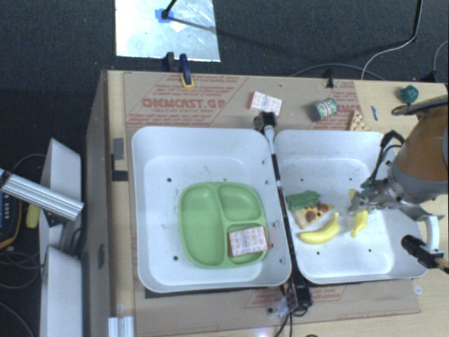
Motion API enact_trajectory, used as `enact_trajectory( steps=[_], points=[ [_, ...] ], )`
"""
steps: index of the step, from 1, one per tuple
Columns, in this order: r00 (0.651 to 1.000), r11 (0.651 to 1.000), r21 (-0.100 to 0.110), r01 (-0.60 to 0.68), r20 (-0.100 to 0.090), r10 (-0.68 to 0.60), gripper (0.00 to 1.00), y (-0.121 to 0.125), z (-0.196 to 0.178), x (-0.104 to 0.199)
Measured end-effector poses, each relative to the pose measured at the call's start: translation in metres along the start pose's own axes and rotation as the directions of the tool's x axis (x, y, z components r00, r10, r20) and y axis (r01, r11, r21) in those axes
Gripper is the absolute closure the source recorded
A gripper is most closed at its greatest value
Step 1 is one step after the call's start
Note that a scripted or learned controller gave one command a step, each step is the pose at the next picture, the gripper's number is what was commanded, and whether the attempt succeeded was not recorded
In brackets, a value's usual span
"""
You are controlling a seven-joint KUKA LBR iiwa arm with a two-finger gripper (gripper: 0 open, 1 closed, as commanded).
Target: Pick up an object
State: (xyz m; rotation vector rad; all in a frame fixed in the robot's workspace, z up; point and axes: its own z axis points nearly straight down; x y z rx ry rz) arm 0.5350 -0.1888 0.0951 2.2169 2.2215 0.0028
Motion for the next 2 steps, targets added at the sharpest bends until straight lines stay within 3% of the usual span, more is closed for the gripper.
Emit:
enact_trajectory(
  steps=[1, 2],
  points=[
    [1.0, 1.0, 0.001, 0.002, -0.001, -0.002, 1.0, 0.032, -0.024, 0.039],
    [1.0, 1.0, 0.0, 0.002, -0.002, -0.002, 1.0, 0.08, -0.102, 0.136]
  ],
)
